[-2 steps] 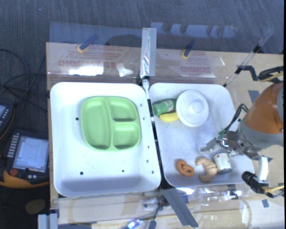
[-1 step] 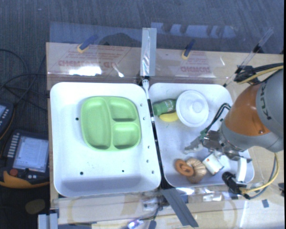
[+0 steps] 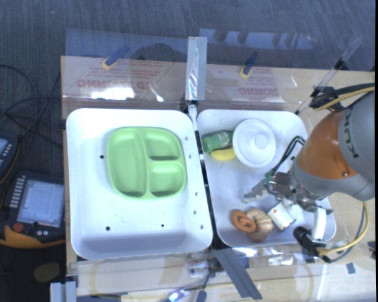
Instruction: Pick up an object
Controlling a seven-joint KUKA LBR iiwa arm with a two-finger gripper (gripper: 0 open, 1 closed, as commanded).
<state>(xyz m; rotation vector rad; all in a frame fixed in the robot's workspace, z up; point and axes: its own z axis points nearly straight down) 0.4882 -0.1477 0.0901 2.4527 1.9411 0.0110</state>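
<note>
Gripper (image 3: 269, 192) fingers blurred, state unclear

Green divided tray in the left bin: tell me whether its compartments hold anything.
Empty. The green divided tray lies flat in the left bin, and all three compartments show only bare green surface, with nothing resting in them.

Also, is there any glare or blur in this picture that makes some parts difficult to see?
In the camera view, glare streaks the clear panels behind the bins and the metal divider post; the white lid is nearly washed out; the gripper area is soft and cluttered; the green tray is evenly lit.
</note>
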